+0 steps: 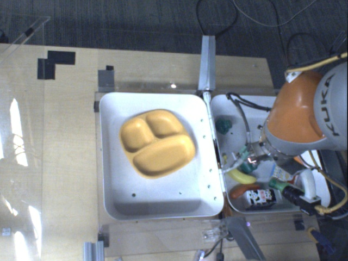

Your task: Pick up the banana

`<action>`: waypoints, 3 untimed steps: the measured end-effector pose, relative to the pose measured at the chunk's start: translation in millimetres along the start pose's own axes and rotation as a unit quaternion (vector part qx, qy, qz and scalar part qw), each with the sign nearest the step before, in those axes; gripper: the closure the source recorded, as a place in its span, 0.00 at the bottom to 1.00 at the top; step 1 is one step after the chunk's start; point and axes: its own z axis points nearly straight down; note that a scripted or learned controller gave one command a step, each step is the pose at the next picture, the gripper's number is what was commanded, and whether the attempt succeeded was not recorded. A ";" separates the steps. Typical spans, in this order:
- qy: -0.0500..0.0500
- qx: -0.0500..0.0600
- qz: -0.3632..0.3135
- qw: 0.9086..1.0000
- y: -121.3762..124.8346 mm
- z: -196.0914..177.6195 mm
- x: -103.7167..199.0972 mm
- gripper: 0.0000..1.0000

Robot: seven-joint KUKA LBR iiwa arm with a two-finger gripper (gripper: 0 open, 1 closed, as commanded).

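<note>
On my left, the yellow divided plate [157, 143] fills its bin [111, 200]. Right bin: my hand [246, 159] sits just above the banana [241, 175] (grip state — can't tell), teal toy [223, 125] behind.

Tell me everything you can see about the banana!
The banana is small, yellow and smooth, maybe plastic. It lies flat in the right bin, near that bin's left wall, slanting down toward the right. Only part of it shows: the arm's tool hangs just above it and covers its upper side. Whether the tool touches it is unclear. An orange-red thing lies just below it.
</note>
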 end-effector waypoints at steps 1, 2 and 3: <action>0.000 0.000 -0.003 1.000 0.7 -0.1 2.4 0.00; 0.000 0.000 -0.019 1.000 0.7 -0.1 2.4 0.00; -0.001 -0.003 0.081 0.997 -16.5 95.7 -66.4 0.00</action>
